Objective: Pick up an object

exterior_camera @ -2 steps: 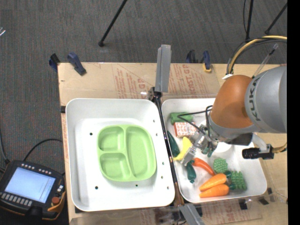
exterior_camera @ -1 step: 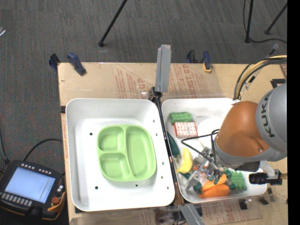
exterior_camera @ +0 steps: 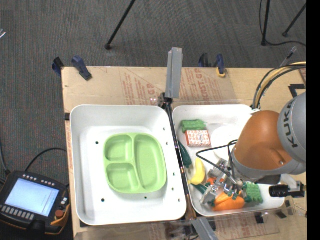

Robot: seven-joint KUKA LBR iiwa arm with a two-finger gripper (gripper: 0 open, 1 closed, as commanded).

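The claw is low in the right bin, just above a carrot beside a banana; I cannot tell its grip. The left bin holds a green tray.

A plywood bench top carries two blue clamps at its far left corner and another pair along its far edge. A grey upright post stands at that far edge. On the grey carpet, tripod legs show beyond the bench. A teach pendant with a lit screen lies by the bench's near left corner, its black cable looping away.
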